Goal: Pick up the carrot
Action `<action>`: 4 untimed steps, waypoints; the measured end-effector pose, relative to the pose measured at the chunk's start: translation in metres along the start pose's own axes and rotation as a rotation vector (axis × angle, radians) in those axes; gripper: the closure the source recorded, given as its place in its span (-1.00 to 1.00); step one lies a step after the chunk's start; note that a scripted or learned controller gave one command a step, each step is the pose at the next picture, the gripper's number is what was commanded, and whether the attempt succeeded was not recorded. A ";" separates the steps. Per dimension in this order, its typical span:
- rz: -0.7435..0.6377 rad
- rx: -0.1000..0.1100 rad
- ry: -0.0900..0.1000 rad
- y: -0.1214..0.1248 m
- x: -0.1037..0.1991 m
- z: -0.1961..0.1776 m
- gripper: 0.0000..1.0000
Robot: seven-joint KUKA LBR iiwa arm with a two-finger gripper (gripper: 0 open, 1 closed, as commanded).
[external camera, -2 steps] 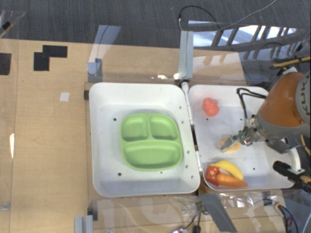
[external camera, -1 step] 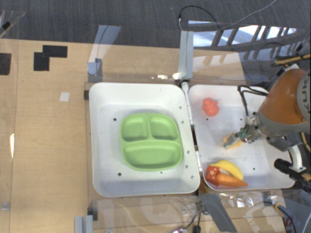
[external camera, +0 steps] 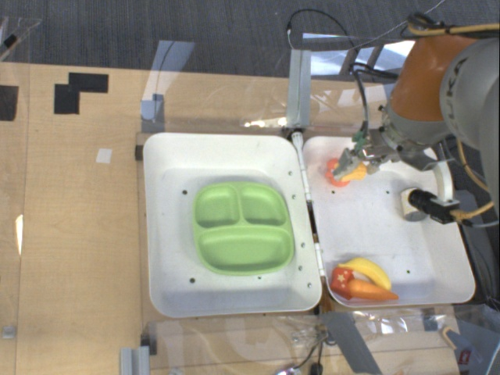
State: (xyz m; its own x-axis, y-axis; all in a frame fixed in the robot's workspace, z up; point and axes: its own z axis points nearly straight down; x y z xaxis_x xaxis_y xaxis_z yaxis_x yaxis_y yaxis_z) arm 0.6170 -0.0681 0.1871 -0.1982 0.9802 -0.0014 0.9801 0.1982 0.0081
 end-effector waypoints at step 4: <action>0.194 0.003 0.001 0.044 0.127 -0.048 1.00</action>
State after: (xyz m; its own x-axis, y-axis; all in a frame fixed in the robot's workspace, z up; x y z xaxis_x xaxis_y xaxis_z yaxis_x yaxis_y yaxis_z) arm 0.6343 0.0650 0.2357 -0.0058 1.0000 0.0009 1.0000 0.0058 0.0052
